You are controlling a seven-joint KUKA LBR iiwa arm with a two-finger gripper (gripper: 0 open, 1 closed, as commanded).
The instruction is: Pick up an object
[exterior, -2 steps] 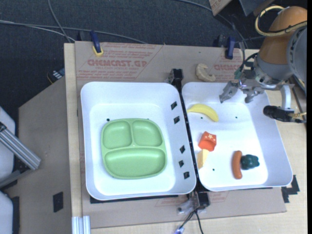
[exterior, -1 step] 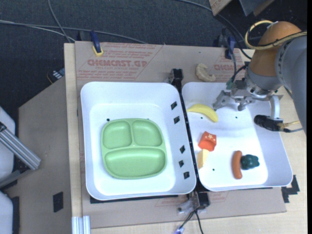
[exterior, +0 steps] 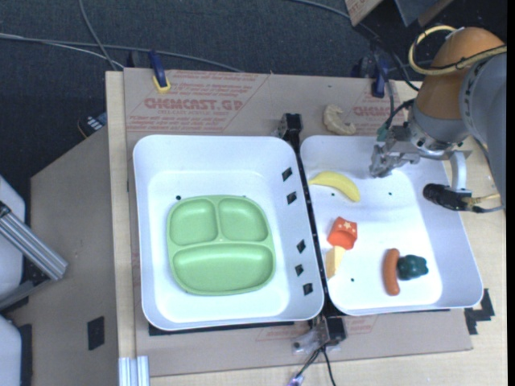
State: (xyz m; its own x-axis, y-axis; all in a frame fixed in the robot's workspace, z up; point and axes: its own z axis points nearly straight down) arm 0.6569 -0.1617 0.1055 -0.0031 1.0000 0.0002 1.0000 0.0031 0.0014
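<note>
Nothing picked up yet imo: claw (exterior: 385,164) hovers nr the banana (exterior: 338,185), can't tell if it's clenched or released.

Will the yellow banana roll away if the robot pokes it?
Probably not far. The banana is curved and lies flat on the right bin's floor, so a push would likely spin or slide it rather than roll it. It looks like smooth toy plastic, so it is probably stiff, light and a bit slippery for the gripper.
</note>
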